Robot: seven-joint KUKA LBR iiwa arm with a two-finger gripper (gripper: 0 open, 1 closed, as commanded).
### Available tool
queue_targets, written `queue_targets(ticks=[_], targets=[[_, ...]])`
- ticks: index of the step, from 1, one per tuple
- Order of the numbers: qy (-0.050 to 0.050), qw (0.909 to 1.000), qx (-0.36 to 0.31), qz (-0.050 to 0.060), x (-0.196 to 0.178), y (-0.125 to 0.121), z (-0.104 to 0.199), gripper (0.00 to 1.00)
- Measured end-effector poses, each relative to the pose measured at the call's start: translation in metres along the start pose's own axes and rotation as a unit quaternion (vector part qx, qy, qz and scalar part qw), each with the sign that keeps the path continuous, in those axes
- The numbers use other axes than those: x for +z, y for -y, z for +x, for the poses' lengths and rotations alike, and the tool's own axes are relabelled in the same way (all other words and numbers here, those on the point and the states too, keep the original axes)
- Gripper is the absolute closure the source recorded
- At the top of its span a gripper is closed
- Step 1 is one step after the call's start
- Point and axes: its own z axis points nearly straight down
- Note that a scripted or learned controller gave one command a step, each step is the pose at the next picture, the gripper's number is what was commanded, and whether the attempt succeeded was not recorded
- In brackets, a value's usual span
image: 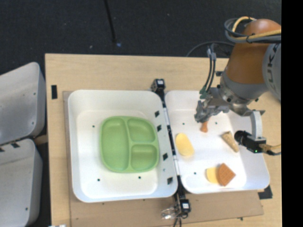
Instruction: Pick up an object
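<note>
Worktop (pixel 113 72) of pale wood bearing two shallow white bins side by side, viewed from above at a slant. Left bin (pixel 85 108): a green divided plate (pixel 129 144) with three compartments lies flat near its centre. Right bin (pixel 251 167): a yellow oblong piece (pixel 184 144) lies close to the dividing wall; a tan wedge (pixel 230 141) lies toward the right side; a round yellow piece (pixel 211 175) touches a brown square piece (pixel 226 174) near the front edge; a small orange piece (pixel 204 126) lies in the rear half. Grey arm (pixel 246 65) with its orange band enters from the right, and the hand (pixel 205 113) is lowered into the rear of the right bin, directly above the small orange piece. Whether the hand is apart, together or clamped on that piece cannot be told from this angle.
</note>
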Motion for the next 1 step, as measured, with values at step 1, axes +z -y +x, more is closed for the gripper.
queue_targets(ticks=[1], targets=[[0.000, 1.0000, -0.001, -0.002, 0.0142, -0.0282, 0.0443, 1.00]])
